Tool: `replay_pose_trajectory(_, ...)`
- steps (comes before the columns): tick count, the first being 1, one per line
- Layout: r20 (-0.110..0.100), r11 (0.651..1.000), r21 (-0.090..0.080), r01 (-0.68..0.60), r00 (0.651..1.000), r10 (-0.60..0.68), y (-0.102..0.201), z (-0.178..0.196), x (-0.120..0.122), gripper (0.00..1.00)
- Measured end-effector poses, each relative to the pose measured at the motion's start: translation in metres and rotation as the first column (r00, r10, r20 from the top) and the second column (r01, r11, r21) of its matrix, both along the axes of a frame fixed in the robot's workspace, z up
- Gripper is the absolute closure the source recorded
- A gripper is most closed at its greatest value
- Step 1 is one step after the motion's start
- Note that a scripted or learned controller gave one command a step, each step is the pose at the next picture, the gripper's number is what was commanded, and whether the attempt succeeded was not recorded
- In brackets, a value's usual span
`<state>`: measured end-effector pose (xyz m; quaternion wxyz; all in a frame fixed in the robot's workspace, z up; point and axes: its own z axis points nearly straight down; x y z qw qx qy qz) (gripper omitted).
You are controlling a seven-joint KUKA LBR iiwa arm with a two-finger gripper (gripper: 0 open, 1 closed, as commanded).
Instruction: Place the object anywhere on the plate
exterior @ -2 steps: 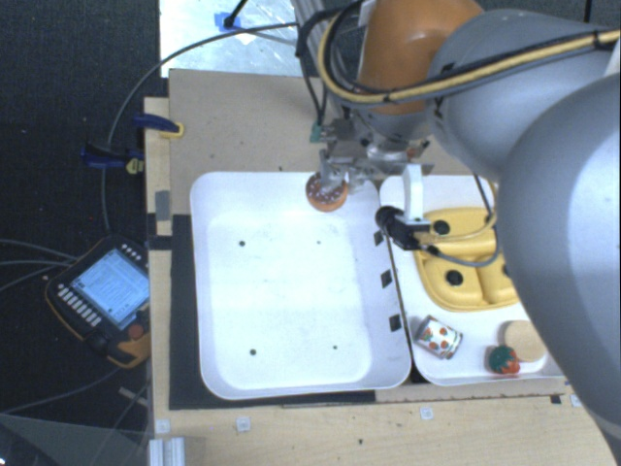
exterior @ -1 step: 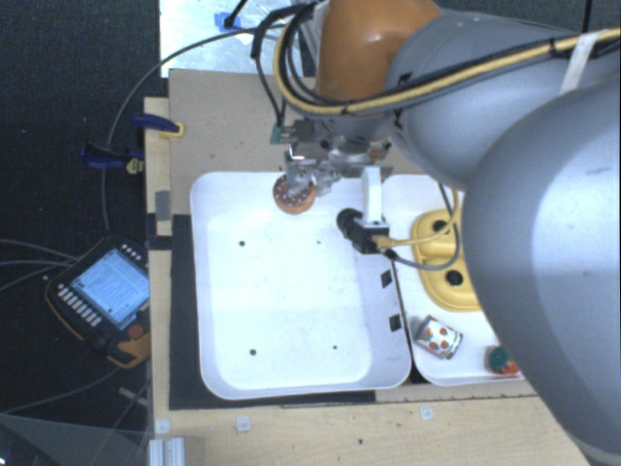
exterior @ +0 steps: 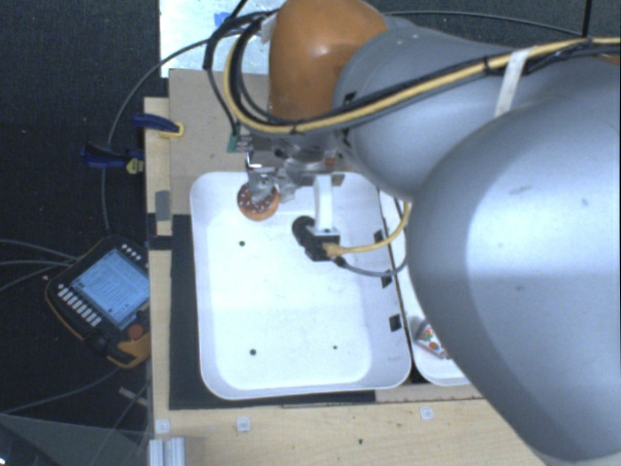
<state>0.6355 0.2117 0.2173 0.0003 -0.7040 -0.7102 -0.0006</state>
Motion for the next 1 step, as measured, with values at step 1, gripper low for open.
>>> replay_pose_trajectory(1, 0.001, 1.000, -0.001, 0.003, 1.000, -0.003, -0.0026, 0.0018, 0.0005, 0.00)
